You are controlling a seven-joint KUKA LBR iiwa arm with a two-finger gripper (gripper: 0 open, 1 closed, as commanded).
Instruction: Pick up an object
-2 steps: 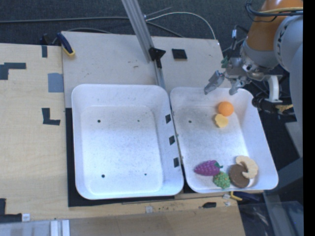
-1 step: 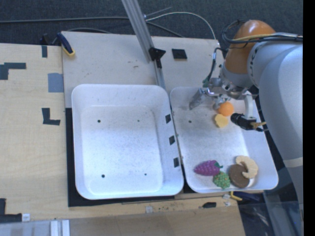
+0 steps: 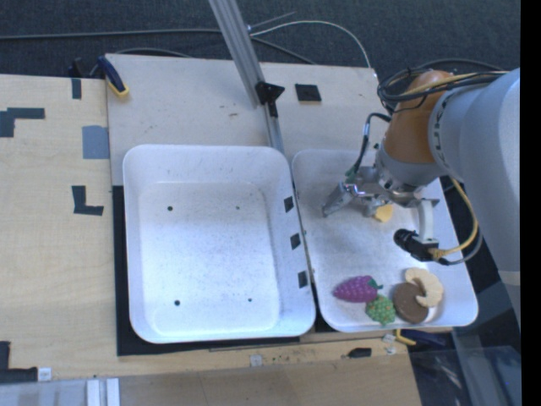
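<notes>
You are looking down on a pale wood bench with grey and black tape patches on its left part. A lighter board lies at the far middle, with a yellow-handled clamp at its far left corner. A grey metal post slants up from the board. Beyond, dark carpet carries thin cables.

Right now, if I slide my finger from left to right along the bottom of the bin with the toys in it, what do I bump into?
Purple grapes → green grapes → brown round piece → tan curved piece, all in the near end of the right bin.
</notes>
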